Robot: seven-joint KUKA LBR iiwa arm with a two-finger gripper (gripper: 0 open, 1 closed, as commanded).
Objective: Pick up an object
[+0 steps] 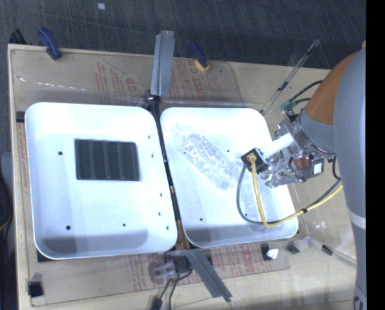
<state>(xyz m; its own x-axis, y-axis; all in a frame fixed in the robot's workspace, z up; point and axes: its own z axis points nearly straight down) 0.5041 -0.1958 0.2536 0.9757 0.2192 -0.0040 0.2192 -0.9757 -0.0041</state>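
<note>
Crinkly clear plastic (205, 155), maybe a squashed bottle, lies in the right bin (208, 219). It sits near the middle of that bin and slants from the bin's far left corner toward its middle. It is the only loose thing in the right bin, so I think it is the best one to pick.

The gripper (278, 172) hangs over the right side of the right bin, close to the bin's right wall. It is apart from the clear plastic. It holds nothing that I can see. I cannot tell if it is spread wide or pressed together.

To do this step well, I think the gripper should first go across to the middle of the right bin and stop over the fat part of the clear plastic. It should be spread wide before it goes down. It should turn so it squeezes across the thin way, not the long way. Clear plastic is slippery and soft, so a slow, gentle squeeze seems best. It should lift straight up after that.

A dark flat slab (107, 160) lies in the left bin (95, 221), which is just beside the right bin. It looks very flat, so I guess it would be hard to grab.
</note>
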